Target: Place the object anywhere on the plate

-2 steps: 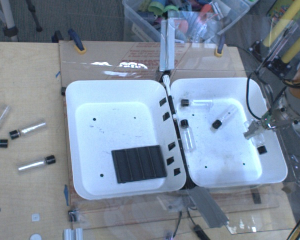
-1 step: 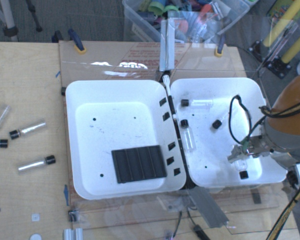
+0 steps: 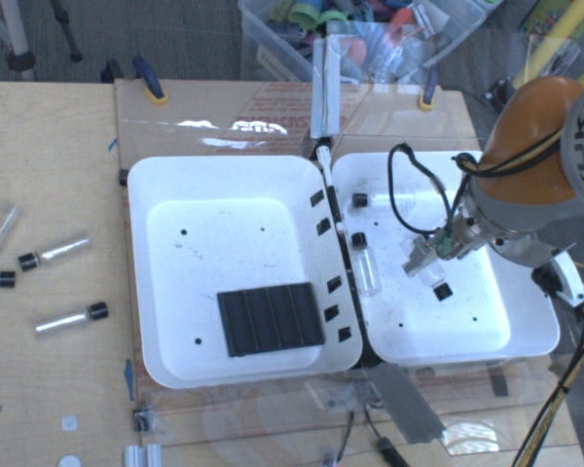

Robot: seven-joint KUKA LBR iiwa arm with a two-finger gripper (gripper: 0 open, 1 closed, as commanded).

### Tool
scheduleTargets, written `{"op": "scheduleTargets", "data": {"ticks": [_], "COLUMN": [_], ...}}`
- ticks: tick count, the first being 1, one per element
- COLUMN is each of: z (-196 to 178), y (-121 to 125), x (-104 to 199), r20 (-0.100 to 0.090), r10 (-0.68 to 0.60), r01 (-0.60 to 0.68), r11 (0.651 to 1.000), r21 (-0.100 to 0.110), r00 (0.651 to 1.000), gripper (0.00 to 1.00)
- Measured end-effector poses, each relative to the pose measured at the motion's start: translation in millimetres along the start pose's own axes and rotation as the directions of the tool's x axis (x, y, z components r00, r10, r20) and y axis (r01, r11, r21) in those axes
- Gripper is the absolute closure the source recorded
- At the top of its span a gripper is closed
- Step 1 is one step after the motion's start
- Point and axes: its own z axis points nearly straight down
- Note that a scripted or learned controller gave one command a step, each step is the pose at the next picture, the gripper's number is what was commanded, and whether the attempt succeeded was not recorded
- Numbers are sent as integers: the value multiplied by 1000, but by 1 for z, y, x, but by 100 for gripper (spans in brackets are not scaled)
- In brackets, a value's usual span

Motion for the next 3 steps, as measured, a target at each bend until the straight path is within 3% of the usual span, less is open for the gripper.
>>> {"op": "scheduleTargets", "data": {"ticks": [1,2,3], "z": [-32,-24,-67], "y": [86,42,46], "x": [-16,48,106], "r20": [2,-3,2], "r10": [-160,-275,-764], "r01": [160,275,764], "r11": [987,961,646], "r21": [-2,2,-2], "r00": [987,961,646], "gripper": [100,100,100]}}
